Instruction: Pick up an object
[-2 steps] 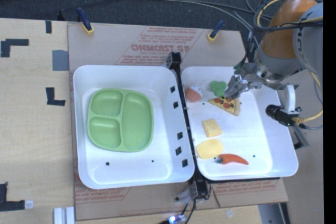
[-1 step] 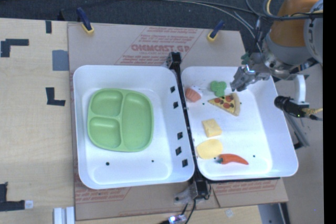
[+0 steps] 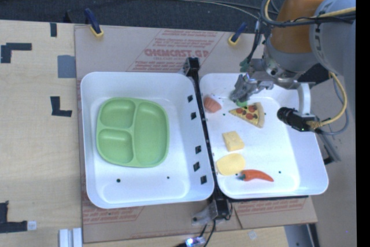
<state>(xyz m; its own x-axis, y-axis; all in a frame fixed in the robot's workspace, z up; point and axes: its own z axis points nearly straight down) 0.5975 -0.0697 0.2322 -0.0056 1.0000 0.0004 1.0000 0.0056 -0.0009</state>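
Note:
The right bin holds several toy foods. A pizza slice lies near the bin's far middle. A pink piece rests by the left wall. A yellow cheese cube sits in the middle, with a yellow round piece and a red chili pepper nearer the front. My gripper hangs at the far part of the right bin, just above and left of the pizza slice, between it and the pink piece. Nothing shows between its fingers.
The left bin carries a green divided plate. A black divider runs between the bins. Cables loop around the wrist, and a black cylinder juts over the right bin's right side. Clamps hold the cardboard's far edge.

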